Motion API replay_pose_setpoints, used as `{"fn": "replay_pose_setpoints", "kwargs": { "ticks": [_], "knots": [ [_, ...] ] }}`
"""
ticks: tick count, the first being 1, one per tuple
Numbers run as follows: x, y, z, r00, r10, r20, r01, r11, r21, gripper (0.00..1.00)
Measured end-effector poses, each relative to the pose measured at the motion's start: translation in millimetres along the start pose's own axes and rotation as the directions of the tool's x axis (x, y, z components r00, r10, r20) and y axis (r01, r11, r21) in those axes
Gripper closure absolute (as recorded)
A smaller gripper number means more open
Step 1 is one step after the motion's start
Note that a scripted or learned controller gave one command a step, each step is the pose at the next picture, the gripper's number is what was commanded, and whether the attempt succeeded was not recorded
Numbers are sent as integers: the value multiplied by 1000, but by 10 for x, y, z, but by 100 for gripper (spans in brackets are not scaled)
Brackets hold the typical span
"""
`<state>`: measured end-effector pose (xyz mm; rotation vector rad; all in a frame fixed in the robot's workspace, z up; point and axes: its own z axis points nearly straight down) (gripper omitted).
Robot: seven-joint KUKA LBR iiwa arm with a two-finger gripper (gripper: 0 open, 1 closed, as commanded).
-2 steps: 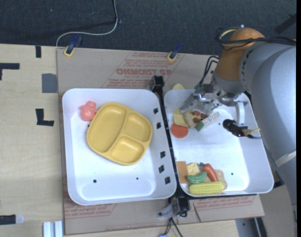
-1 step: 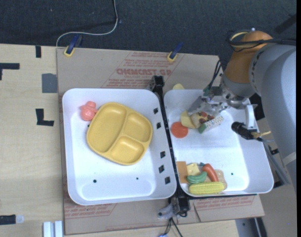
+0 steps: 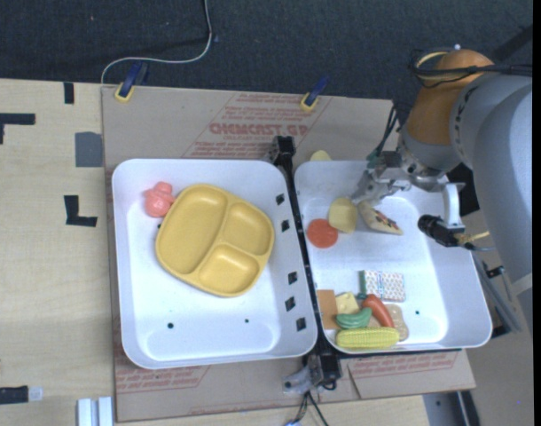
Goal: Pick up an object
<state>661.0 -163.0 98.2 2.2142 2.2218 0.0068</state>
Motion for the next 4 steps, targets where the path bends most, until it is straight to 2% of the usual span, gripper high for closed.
{"fn": "replay_pose_setpoints", "kwargs": {
  "ticks": [1,2,3,4],
  "knots": [
    [97,-467,-543,1000,4,-2,-4,1000,11,100],
    [471,-385,-1196,1000,-2,-1,2,1000,1,100],
    [1243,-652,-1094,1000,-4,-2,4,1000,9,100],
    [1194,-645,-1097,1000,2,-1,-2,1000,8,0]
  ]
}}
